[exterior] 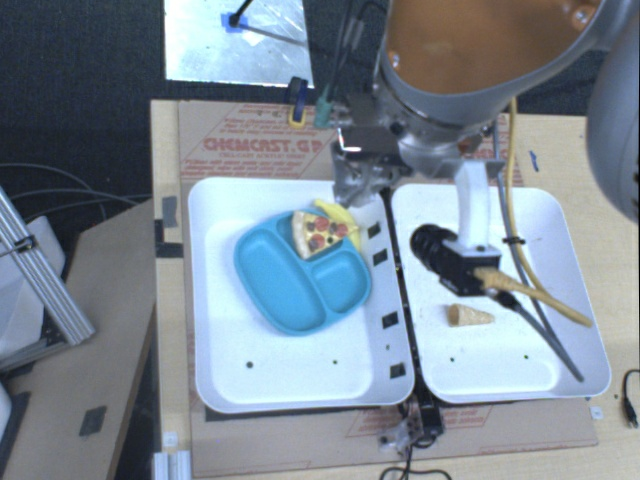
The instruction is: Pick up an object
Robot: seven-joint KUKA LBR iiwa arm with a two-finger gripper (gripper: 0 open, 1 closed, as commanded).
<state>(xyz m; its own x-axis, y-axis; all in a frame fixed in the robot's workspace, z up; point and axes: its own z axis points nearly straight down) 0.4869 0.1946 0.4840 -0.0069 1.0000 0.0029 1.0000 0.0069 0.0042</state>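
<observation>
Two white bins [225, 368] (side by side), one blue tray [290, 283], one pizza slice [320, 233], one wedge [468, 315].

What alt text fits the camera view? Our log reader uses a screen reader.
A grey robot arm's gripper hangs over the left white bin, just above a pizza slice on a blue divided plate. The right white bin holds a small tan wedge.

The grey arm [500, 48] is reaching over the two white bins, its hand [358, 183] hanging above a pizza slice [320, 234] sitting on a blue divided plate [295, 288] in the left bin [220, 368], while a tan wedge [468, 315] is lying in the right bin [570, 368]
</observation>
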